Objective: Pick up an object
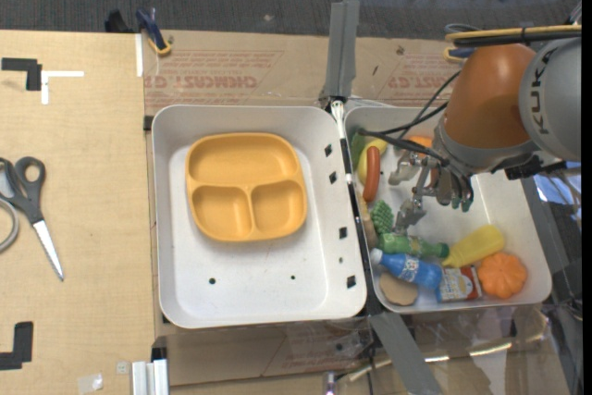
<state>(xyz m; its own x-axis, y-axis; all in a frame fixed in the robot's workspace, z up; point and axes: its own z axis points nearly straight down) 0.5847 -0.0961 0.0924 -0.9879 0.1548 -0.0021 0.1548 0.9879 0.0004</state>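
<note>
My gripper (408, 216) hangs over the middle of the right bin (535, 227), under the grey wrist with its orange band. Its tip sits just above a green toy (407, 244) and next to a green leafy piece (381, 217). To its left lies a red sausage (371, 173). Along the near side of the bin lie a blue bottle (413, 269), a yellow squeeze bottle (475, 246) and an orange pumpkin (503, 275). I see nothing lifted by the gripper.
The left bin (176, 291) holds a yellow divided plate (246, 186). Scissors (32, 208) lie on the bench at far left. A blue clip (153, 30) sits near the cardboard's back edge. A tan round piece (399, 292) lies at the right bin's near edge.
</note>
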